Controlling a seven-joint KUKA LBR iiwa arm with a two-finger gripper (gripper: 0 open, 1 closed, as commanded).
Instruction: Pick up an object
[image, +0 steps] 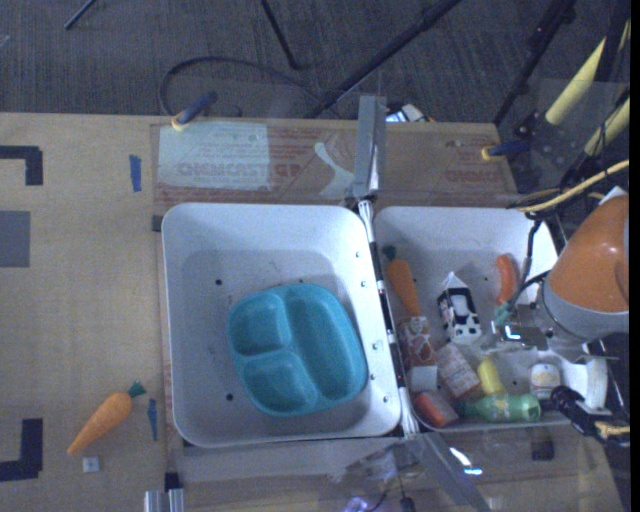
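Plywood-coloured bench (80, 330) spreads under my camera, carrying two shallow white bins side by side. On my screen the left bin (200, 235) holds a teal divided plate (296, 347), lying flat near its middle. I see the right bin (440, 225) crowded with small things: an orange carrot (404, 286) along its left wall, a black-and-white milk carton (459, 310) near the centre, a yellow-green bottle (502, 407) lying against the near wall, and a red piece (435, 408) in the near left corner. Another toy carrot (100, 421) lies outside the bins on the bench at the left. My arm (590, 275) reaches over the right bin's right side, with the gripper (515, 330) low, just right of the carton. Whether its jaws are wide or narrow I cannot tell.
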